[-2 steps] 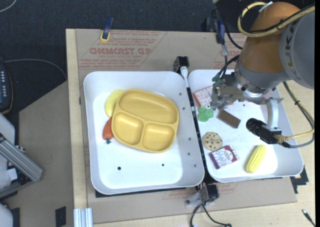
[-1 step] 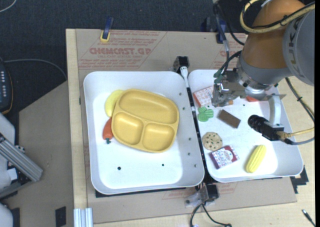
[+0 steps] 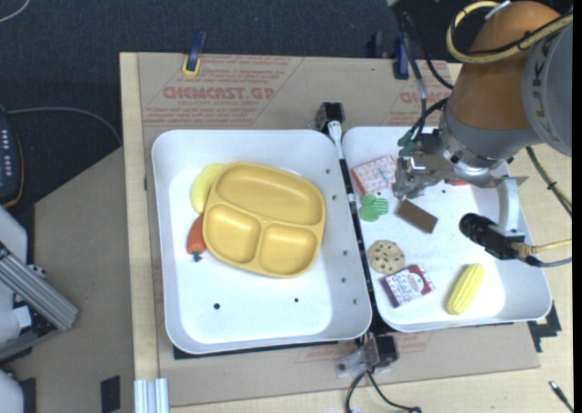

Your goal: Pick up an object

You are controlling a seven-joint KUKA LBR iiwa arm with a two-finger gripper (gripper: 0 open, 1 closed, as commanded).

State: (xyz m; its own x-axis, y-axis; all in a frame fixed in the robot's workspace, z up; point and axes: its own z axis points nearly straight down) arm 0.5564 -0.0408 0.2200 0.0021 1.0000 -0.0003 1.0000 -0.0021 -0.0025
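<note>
The pincer point(image 3: 411, 179) hangs over the right bin point(image 3: 527, 297) near its far left corner, its grip state unclear. A brown bar point(image 3: 417, 216) lies just beside it, toward the bin's middle.

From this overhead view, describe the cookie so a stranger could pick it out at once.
Look in the right bin, along its left wall near the divider. The cookie lies flat there, below the green toy and above the red packet. It alone is round, tan and speckled with dark chips.
</note>
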